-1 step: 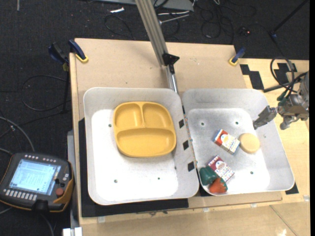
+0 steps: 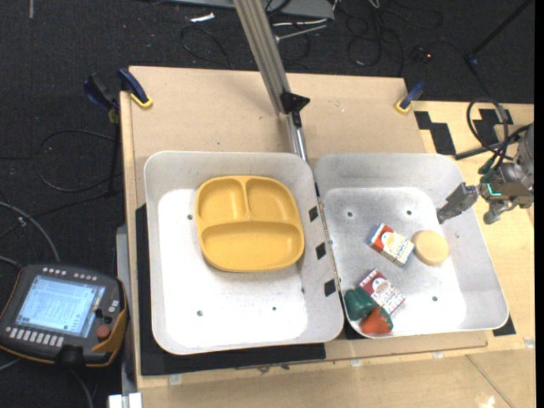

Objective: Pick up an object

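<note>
At the right bin's (image 2: 476, 228) far right rim hovers the gripper (image 2: 476, 201), fingers spread and holding nothing; the approach step is in hand. Next it must travel left and descend over the yellow round object (image 2: 431, 247) lying nearby
</note>
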Controlling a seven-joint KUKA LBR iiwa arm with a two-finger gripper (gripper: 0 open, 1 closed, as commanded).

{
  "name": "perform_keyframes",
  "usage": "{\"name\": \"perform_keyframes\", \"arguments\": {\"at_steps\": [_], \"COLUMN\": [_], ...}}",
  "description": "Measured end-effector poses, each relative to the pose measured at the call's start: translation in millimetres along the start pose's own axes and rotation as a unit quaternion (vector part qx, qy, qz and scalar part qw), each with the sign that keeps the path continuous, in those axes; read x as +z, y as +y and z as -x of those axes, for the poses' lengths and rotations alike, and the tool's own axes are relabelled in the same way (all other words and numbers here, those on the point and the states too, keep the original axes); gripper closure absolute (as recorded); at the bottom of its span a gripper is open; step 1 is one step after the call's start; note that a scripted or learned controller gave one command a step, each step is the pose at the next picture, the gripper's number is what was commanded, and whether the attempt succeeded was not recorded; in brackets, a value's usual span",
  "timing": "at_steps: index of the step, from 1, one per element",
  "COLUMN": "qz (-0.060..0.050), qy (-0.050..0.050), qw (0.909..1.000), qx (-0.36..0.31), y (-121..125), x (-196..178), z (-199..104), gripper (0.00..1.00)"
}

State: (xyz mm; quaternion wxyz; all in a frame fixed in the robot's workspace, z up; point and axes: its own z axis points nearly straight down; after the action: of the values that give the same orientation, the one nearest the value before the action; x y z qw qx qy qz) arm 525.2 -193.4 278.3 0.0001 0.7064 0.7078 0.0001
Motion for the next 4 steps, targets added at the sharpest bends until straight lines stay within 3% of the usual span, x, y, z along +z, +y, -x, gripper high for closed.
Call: {"name": "perform_keyframes", "arguments": {"at_steps": [3,4], "qz": [-0.003,0.0], "qy": [0.001,0.0], "qw": [1.0,1.0], "qx": [0.001,0.001], "y": [-15.3,-13.6], "x": [161.7,148.8], "z": [1.8,2.4], "gripper": [0.0,1.0]}}
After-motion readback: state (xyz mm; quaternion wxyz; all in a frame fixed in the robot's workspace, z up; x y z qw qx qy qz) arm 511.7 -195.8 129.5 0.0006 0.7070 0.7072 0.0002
